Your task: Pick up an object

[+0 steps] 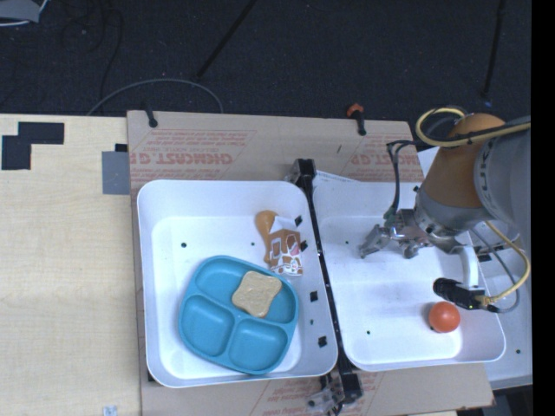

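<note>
- Nearest to hand, the orange ball (444, 317) lies by the right bin (381, 354)'s near right corner, below and right of the gripper (392, 243).
- Gripper fingers look spread, holding nothing, hovering over the bin's far middle, apart from the ball.

A dark carpeted floor (260, 33) crossed by thin black cables (152, 89) is seen along the top. Below it, a pale wooden benchtop (61, 284) with black rectangular marks (30, 141) is spread out, overlaid by a brown printed cardboard sheet (251, 146).
</note>
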Motion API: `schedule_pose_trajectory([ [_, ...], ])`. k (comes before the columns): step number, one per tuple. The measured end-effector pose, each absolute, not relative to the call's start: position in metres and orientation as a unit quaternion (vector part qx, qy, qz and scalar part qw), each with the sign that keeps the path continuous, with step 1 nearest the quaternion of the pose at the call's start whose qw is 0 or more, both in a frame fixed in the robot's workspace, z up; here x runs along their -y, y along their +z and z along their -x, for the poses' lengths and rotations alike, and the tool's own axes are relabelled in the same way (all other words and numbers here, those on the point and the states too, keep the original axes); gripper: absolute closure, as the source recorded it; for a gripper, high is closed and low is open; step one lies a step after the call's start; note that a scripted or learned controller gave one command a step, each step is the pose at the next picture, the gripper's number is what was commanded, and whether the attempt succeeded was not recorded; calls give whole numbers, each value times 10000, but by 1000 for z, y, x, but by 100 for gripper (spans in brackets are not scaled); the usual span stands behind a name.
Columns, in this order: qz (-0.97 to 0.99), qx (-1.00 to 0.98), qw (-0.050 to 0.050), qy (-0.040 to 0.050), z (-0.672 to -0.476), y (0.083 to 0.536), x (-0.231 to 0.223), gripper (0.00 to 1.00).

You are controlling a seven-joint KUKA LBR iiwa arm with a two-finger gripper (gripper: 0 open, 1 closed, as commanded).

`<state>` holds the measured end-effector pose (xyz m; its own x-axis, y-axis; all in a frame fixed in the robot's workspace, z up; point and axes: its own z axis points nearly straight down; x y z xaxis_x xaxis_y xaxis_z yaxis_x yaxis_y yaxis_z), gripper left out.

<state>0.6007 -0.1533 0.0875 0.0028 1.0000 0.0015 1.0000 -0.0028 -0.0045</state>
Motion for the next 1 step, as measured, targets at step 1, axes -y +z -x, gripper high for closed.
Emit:
schedule_pose_trajectory([
  [1, 7092, 7050, 26, 14, -600, 98, 154, 100],
])
